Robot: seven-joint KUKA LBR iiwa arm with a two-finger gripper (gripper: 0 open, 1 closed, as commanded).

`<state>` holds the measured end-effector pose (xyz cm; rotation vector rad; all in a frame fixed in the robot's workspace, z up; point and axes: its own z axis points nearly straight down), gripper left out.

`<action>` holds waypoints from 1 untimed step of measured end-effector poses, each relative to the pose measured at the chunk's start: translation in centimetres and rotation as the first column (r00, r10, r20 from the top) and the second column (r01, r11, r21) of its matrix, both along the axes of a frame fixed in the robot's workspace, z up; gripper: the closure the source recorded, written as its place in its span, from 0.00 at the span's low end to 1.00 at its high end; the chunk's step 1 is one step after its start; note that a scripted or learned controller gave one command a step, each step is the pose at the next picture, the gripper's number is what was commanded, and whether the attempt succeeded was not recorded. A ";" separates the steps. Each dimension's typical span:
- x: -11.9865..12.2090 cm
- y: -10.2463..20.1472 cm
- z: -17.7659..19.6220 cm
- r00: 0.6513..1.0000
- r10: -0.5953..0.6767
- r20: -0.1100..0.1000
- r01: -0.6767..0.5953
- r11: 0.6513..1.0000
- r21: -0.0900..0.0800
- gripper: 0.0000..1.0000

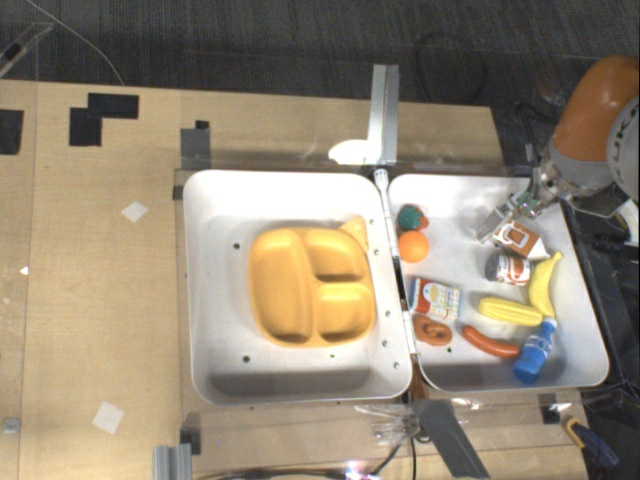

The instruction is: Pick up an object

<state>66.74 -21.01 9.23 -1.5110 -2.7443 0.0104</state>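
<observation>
- Camera view: the jaws [516, 208] sit low in the far right part of the right bin [590, 368], hanging off the grey arm [600, 128] with its orange band. Honestly can't tell if they're wide or narrow, it's a blur of metal down there.
- Nothing looks gripped yet, so I'd call this the approach. The closest candidate is the small brown-and-white carton [516, 238], just below the jaws and maybe touching them.
- To do it well I'd centre over the carton and come straight down, closing across its narrow side.
- Crowding is the catch: a small can [508, 268] sits right against the carton, with the banana [543, 283] just past that.
- Further from the jaws: a corn cob [510, 312], blue bottle [534, 356], sausage [490, 342], a printed packet [436, 299], a pretzel [433, 332], and an orange [413, 248] and a green-red fruit [411, 218] by the divider.
- Well away, the left bin [210, 298] holds a yellow divided tray [308, 286]. The bench [90, 298] isn't in the way.
</observation>
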 end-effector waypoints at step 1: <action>0.4 1.0 -0.2 0.960 -0.280 0.007 0.280 0.960 0.009 0.00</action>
